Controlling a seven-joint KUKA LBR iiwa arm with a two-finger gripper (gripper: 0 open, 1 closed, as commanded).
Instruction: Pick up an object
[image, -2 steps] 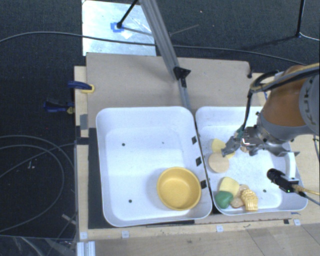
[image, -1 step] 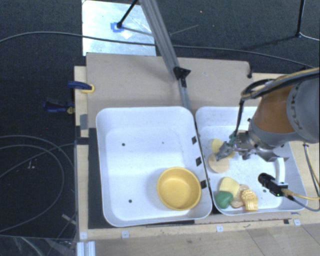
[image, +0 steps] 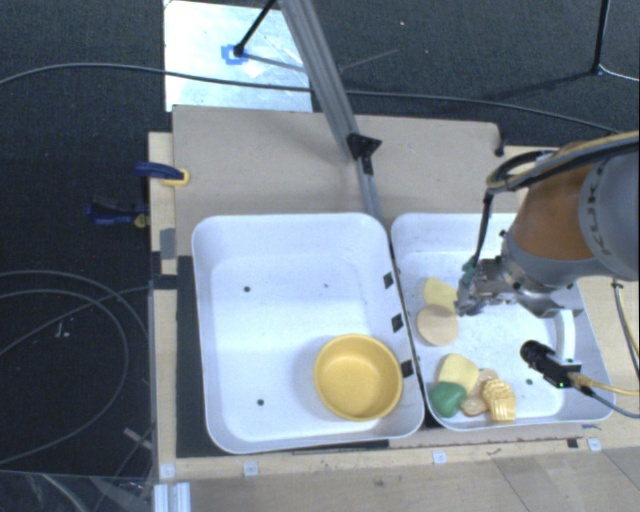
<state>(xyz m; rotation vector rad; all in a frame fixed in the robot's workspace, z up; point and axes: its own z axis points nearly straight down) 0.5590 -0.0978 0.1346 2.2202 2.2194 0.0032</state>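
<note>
1. Dark carpet surrounds a bench topped with brown board (image: 300, 160), with cables looping over the floor at the left of the frame and a grey pole (image: 330, 90) slanting down from the top centre
2. Two shallow white bins sit side by side on the board: the left bin (image: 260, 260) fills the centre of the frame, and the right bin (image: 440, 235) lies to the centre right
3. A yellow bowl (image: 358, 376) stands upright in the lower right corner of the left bin
4. In the right bin, a pale yellow piece (image: 438, 293) lies near the bin's left wall, with a tan disc (image: 436, 326) touching it just below
5. Lower in that bin, a yellow block (image: 458, 370), a green piece (image: 446, 398) and an orange-yellow ridged item (image: 496, 396) cluster together at the bottom edge
6. The arm (image: 570, 225) reaches in from the right of the frame, and its gripper (image: 472, 297) hangs low just beside the pale yellow piece and the tan disc
7. How far the fingers are parted, and whether they grip anything, I cannot tell at this angle
</note>
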